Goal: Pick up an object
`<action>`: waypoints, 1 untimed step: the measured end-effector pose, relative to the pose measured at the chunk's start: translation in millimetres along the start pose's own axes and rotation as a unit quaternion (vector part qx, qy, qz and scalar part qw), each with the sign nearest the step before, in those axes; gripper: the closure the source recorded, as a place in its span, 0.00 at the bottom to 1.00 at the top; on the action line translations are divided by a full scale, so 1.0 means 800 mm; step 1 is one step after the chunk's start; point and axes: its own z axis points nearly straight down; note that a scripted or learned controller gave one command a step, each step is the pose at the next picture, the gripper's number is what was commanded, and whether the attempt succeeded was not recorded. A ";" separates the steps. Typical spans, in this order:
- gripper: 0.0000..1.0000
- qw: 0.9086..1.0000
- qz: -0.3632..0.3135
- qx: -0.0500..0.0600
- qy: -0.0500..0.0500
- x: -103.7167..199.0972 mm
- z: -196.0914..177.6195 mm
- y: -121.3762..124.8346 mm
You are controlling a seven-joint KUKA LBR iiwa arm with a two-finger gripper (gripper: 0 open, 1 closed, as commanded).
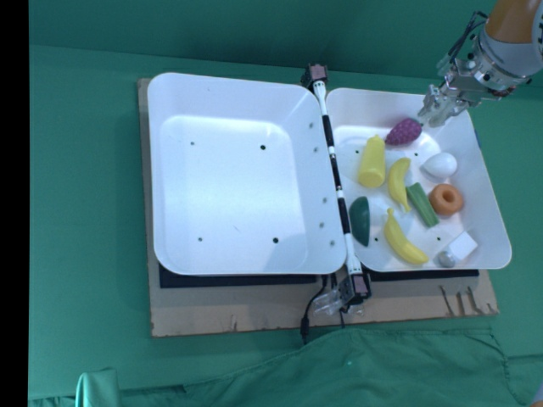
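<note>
Two shallow white bins are set side by side on a sheet of brown cardboard (254,320) over a green cloth: the left bin (233,108) and the right bin (492,244), divided by a black-and-white striped bar (333,159). The gripper (434,113) is seen at the upper right, poised over the far edge of the right bin, below the grey wrist and the orange band (517,7) of the arm. Whether anything is gripped cannot be told from this view, since the tips are small and blurred. Just beside the gripper, to its lower left, a purple bunch of grapes (404,131) is found; whether the two touch cannot be made out. Nearer the dividing bar a yellow bottle-shaped toy (372,161) is laid, and to its right a curved banana (398,182). A white egg-shaped object (439,165) is placed below the gripper, with an orange doughnut (446,199) just under it and a green cucumber (422,204) between the doughnut and the banana. A dark green avocado-like piece (360,220) is seen against the bar, a second banana (403,241) lies near the front, and a white block (462,246) and a small grey object (445,259) are set in the front right corner.
</note>
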 end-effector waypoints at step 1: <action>1.00 1.000 -0.002 -0.002 0.002 0.059 -0.067 0.033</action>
